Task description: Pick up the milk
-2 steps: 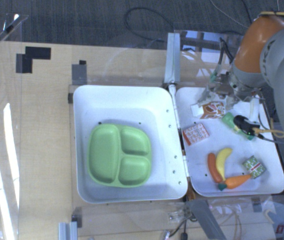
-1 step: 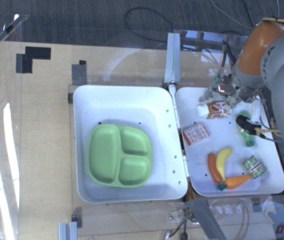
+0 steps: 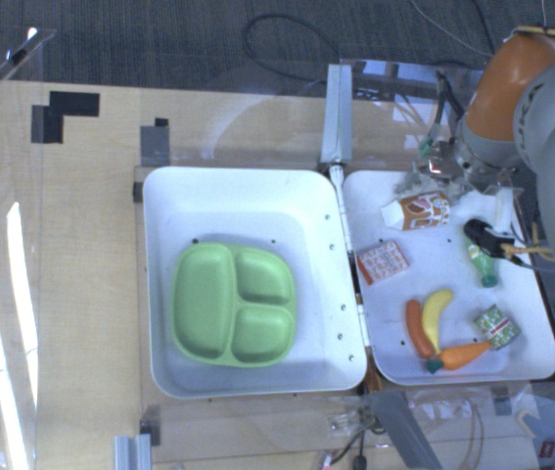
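1. The milk carton (image 3: 418,211) is seen lying on its side at the back of the right bin (image 3: 531,360), just below the gripper (image 3: 440,169).
2. Gripper state cannot be told.
3. The carton is judged light, thin-walled and crushable; a grasp across the flat sides is advised.
4. The bin floor is smooth. A card (image 3: 382,260) lies near; the banana (image 3: 438,316) is well apart.

I can't make out the gripper (image 3: 440,167) fingers under the wrist; just below it, the milk (image 3: 418,211) carton's print is unreadable.
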Robot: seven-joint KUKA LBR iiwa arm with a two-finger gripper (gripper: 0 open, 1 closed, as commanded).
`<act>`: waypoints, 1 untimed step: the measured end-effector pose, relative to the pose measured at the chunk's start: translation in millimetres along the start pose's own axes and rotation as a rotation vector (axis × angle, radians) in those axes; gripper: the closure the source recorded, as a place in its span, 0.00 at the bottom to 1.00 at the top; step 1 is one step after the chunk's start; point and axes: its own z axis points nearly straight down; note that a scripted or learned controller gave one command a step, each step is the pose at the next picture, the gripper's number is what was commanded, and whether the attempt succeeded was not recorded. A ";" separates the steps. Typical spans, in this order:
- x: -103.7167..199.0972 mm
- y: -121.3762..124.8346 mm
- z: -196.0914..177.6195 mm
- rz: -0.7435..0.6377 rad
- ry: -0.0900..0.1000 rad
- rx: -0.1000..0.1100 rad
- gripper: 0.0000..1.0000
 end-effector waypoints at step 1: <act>37.9 -7.9 -58.1 -0.118 0.002 0.027 1.00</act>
